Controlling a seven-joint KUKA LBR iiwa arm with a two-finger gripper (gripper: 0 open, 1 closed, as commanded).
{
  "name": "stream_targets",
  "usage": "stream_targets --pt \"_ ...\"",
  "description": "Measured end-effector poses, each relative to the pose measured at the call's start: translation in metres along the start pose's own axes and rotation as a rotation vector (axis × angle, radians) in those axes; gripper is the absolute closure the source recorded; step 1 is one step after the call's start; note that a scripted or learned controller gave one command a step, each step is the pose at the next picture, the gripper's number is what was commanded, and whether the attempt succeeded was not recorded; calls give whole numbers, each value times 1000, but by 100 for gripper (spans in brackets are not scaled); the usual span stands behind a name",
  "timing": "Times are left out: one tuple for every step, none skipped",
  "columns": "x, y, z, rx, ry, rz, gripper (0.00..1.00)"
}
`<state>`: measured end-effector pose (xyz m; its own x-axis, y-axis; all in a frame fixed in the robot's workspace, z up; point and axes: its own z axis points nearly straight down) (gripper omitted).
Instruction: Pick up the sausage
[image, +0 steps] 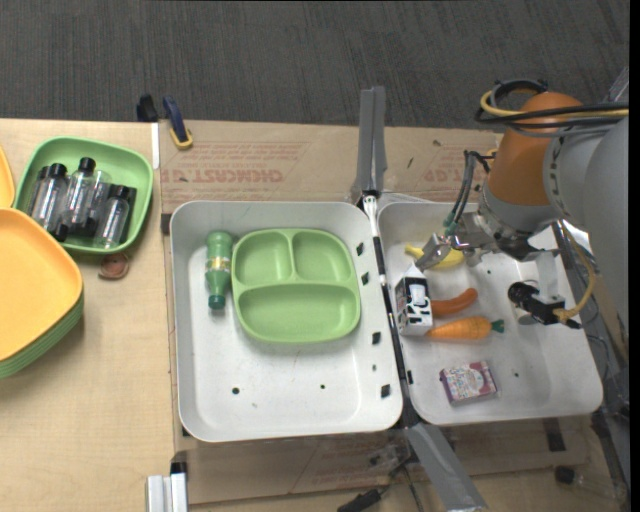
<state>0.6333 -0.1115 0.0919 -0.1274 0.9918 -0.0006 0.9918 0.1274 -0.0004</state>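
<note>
Both bins are white. The left one carries a light green divided plate and a green bottle with a paler green label. In the right bin lie an orange-red sausage, an orange carrot with a green tip, a yellow banana, a black-and-white carton and a pink packet. The arm is grey with an orange band. The tabletop is pale wood, with brown cardboard printed in red letters. A green tray contains dark-capped clear bottles; beside it, yellow-orange plates over green ones. The floor is dark grey.
</note>
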Motion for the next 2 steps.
stream_targets --pt "-26 -45 1 3 1 140 0" --pt "8 -33 1 2 0 -46 0"
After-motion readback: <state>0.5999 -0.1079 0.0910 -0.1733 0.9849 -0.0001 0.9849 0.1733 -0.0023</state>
